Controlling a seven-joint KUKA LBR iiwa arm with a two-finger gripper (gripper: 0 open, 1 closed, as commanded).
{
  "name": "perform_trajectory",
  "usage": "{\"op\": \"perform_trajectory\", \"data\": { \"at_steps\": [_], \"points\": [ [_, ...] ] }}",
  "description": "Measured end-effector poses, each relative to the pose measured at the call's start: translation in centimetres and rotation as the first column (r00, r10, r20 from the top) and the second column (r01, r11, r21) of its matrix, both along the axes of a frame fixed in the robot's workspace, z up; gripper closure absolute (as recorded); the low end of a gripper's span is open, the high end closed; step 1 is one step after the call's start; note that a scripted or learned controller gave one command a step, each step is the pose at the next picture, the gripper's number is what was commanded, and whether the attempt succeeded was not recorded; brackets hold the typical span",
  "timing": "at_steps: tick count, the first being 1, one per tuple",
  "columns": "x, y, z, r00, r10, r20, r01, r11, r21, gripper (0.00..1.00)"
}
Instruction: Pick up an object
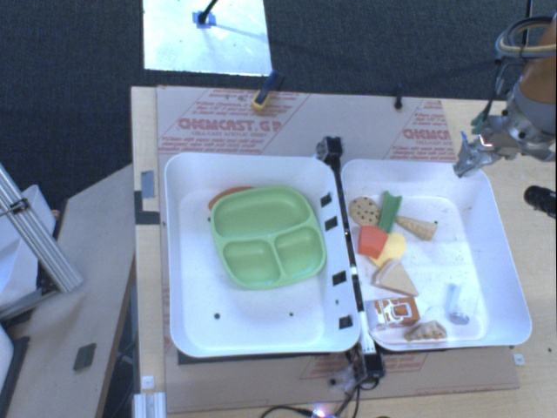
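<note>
Camera view: gripper point(471, 157), grip state unclear, hovers over the right bin's point(498, 205) far-right rim.

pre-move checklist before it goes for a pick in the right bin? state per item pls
1. Gripper away from the objects: ok, it is at the right bin's far right corner, above the rim.
2. Fingers open for a pick: cannot tell, too small and blurred.
3. Nothing held already: cannot tell.
4. Targets present: ok. Cookie, green piece, cone, red block and yellow piece cluster at the bin's left.
5. An isolated target: ok, the small grey piece lies apart.
6. Left bin not in the path: ok, green divided tray sits there.
</note>
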State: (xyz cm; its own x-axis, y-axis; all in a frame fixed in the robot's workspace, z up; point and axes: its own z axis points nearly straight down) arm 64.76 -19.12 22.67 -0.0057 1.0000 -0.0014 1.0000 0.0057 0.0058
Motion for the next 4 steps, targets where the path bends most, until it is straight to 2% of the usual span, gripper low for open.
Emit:
{"op": "perform_trajectory", "data": {
  "at_steps": [1,2,4],
  "points": [
    [0.4,5.2,-1.0,1.0,0.004,-0.004,-0.004,1.0,0.002,1.0],
    [0.9,11.1,0.2,1.0,0.005,-0.003,-0.005,1.0,0.003,1.0],
    [0.1,21.5,-0.9,1.0,0.003,-0.004,-0.003,1.0,0.002,1.0]
  ]
}}
